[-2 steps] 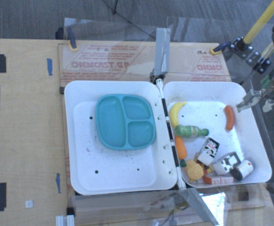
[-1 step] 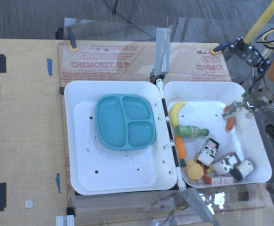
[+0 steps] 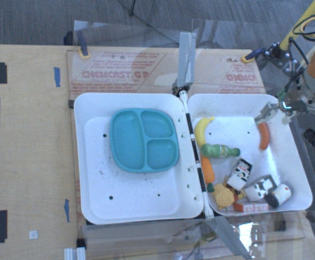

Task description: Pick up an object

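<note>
The orange-red sausage (image 3: pixel 263 135) lies loose near the right wall of the right bin (image 3: pixel 302 172), just below the gripper (image 3: pixel 269 110). The gripper sits at that bin's upper right corner; whether it is spread or closed cannot be told. Lower in the bin lie a banana (image 3: pixel 202 129), a green bottle (image 3: pixel 219 151), a carrot (image 3: pixel 207 170), a small milk carton (image 3: pixel 240 173) and a yellow cookie (image 3: pixel 224 196). The left bin (image 3: pixel 92 161) holds a teal divided plate (image 3: pixel 144 140).
</note>
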`<action>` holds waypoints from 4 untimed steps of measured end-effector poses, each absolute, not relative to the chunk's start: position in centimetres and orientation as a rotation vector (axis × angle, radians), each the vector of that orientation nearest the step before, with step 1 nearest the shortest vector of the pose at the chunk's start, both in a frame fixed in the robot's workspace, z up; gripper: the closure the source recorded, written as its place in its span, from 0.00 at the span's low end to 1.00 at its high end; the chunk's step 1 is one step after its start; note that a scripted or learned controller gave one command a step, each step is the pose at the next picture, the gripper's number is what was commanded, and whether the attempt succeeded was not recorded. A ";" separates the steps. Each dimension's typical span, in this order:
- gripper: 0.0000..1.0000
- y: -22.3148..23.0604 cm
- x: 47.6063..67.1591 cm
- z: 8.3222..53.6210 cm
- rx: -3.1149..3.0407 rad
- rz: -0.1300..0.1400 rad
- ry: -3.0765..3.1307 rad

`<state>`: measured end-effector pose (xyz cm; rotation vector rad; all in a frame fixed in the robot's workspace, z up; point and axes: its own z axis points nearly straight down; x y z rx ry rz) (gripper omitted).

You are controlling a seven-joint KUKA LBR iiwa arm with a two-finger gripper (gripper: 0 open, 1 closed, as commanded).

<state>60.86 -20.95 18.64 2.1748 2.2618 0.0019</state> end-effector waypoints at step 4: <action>1.00 -16.5 66.8 22.1 2.178 0.002 2.257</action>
